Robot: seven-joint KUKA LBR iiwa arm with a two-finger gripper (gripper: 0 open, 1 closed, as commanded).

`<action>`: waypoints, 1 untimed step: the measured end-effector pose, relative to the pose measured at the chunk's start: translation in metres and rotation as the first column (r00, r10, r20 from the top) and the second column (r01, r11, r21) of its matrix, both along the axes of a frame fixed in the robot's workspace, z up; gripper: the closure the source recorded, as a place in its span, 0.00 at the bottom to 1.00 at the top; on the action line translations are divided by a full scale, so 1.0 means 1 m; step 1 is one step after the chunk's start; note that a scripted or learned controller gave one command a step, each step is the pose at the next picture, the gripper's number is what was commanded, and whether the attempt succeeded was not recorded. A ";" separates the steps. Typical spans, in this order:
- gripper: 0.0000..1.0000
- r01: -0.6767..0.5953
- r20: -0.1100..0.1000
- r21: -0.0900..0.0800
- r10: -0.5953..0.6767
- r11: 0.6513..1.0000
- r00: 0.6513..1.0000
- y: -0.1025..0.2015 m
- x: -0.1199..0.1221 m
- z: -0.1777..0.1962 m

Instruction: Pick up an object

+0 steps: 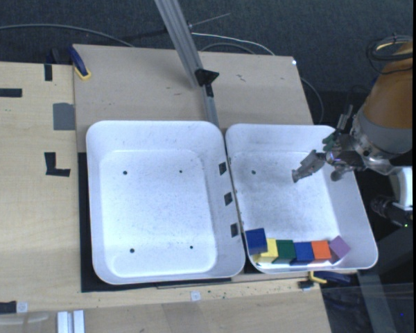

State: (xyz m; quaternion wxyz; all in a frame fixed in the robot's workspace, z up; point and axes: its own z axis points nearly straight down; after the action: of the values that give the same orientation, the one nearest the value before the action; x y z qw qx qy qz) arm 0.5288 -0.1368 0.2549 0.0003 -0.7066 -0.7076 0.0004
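Observation:
A row of small blocks lies along the front wall of the right bin (347, 207): a blue block (256, 239), a yellow one (266, 254), a green one (286, 249), a second blue one (304, 252), an orange one (321, 250) and a purple one (340, 246). My gripper (317, 173) hangs over the right half of that bin, well behind the blocks and apart from them. Its fingers (304, 170) are spread open with nothing between them.
The left bin (97, 186) sits beside the right one, the two rims touching at the middle. A slanted metal post (180, 33) rises behind the bins. A blue-and-yellow tool (80, 64) lies at the back left of the bench.

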 end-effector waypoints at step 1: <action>0.00 0.000 0.000 0.000 0.000 1.000 1.000 0.000 0.000 0.000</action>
State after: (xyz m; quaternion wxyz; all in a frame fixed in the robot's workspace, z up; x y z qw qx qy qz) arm 0.5288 -0.1369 0.2550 0.0003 -0.7067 -0.7075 0.0004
